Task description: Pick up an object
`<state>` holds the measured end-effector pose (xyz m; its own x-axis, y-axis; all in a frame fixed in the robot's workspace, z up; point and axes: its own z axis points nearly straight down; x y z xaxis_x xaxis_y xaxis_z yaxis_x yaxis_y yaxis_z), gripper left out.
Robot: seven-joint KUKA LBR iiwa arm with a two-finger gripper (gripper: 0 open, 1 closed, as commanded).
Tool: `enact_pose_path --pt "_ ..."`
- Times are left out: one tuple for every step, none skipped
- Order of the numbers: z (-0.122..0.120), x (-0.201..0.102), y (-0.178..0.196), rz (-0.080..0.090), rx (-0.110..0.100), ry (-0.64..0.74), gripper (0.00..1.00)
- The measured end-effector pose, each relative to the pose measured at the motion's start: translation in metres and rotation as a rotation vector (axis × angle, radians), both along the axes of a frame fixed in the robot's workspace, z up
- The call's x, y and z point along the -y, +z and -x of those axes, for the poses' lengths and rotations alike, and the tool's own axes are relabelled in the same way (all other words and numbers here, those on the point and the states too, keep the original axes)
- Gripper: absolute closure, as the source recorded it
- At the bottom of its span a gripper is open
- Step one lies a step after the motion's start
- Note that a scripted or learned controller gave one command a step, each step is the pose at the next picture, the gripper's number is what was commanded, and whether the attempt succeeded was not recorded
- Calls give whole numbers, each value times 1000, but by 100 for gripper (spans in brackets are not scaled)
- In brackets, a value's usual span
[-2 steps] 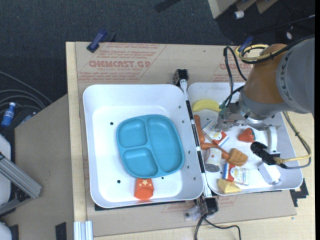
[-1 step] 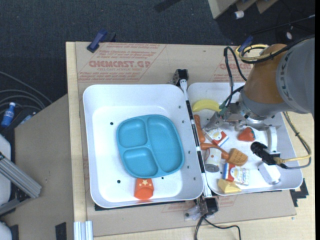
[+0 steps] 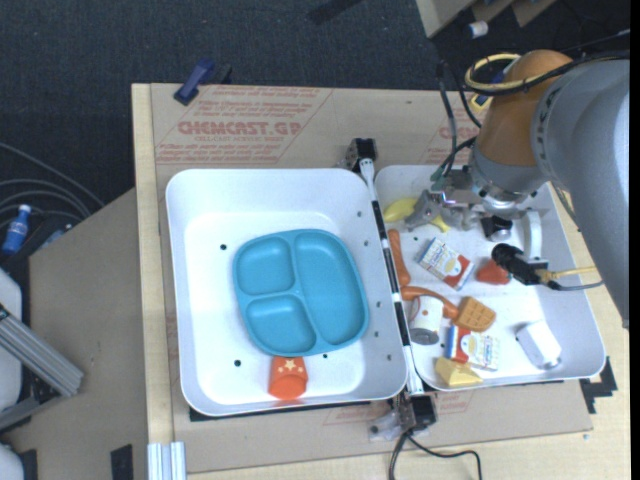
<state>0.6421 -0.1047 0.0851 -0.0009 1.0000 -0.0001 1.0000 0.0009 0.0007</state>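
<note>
While the grey arm with its orange band [image 3: 515, 118] reaches in from the right, its gripper [image 3: 452, 206] hangs low over the far left part of the right bin [image 3: 590, 343] — whether it is spread or pressed together, I cannot tell. A yellow banana-like piece [image 3: 400, 209] lies just left of it, a small white-and-red carton [image 3: 441, 261] just nearer. In the left bin [image 3: 190, 268] sit a blue divided plate [image 3: 298, 291] and — at its near edge — an orange cup with a star [image 3: 288, 376].
</note>
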Motion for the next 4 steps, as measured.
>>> enact_pose_path --pt "0 0 10 1 1 1 100" --pt "0 0 10 1 1 0 0" --pt "70 29 -1 0 -3 -2 0" --pt "69 28 9 -1 -1 -2 100"
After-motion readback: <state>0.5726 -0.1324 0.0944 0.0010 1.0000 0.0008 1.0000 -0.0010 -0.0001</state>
